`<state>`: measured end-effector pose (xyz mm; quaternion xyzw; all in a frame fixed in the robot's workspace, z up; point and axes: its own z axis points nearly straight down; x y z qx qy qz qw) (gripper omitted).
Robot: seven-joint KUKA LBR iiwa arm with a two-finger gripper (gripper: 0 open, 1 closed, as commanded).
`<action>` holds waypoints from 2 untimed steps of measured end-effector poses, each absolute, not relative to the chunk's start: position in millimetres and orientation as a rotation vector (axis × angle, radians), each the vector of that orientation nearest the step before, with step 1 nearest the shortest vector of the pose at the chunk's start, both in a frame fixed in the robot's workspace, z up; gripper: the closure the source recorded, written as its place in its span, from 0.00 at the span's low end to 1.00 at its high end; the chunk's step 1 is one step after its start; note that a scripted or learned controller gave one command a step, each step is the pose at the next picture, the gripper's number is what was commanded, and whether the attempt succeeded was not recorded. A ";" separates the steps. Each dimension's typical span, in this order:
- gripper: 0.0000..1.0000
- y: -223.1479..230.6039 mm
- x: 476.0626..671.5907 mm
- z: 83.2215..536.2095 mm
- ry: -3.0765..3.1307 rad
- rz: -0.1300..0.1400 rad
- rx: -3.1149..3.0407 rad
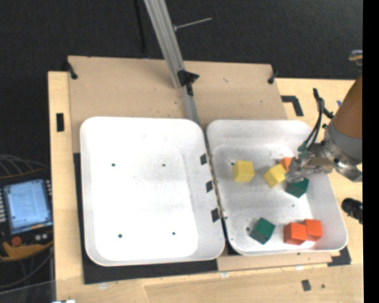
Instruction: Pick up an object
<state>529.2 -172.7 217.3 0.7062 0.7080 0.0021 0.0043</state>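
The gripper point(301, 166) is set low by the right bin's point(252, 131) right edge, over a green block point(297, 187) beside a yellow block point(274, 175). Its grip cannot be told. Nothing appears lifted; picking seemingly remains undone.

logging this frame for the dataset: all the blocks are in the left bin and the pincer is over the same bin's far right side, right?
Not quite. The blocks, such as the yellow block and green block, lie in the right bin, not the left bin. The pincer is over the right bin's far right side, as the camera view shows.
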 end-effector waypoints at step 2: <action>1.00 -116.9 525.4 250.7 2.225 0.002 2.217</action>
